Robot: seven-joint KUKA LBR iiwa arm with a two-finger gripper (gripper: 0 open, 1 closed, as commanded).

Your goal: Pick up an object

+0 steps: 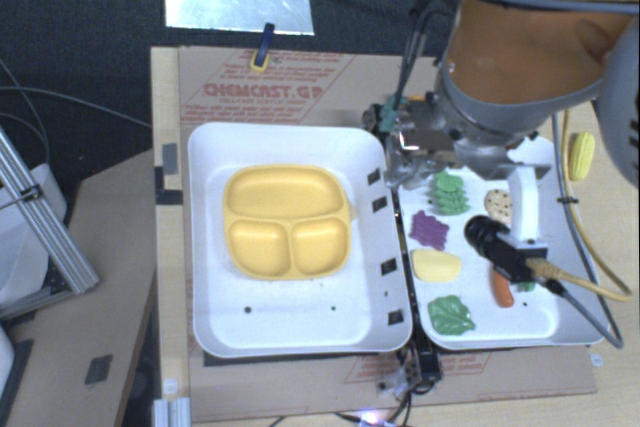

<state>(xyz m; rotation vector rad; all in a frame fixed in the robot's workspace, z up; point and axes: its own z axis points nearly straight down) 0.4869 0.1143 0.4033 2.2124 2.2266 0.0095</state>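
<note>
Approach step: your gripper (405, 155) hangs above the right bin (560, 320), grip unreadable; next, descend onto broccoli (449, 193) just beside.

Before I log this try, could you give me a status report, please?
Arm's orange-banded wrist over right white bin. Purple leafy toy, pale yellow wedge lying loose. Nothing seen held.

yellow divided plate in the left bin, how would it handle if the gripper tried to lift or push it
The yellow divided plate looks moulded and stiff, so it should hold its shape. It lies flat and wide in the left bin, so it would probably slide, not tip. Its smooth, low rim may offer two fingers little purchase.
</note>
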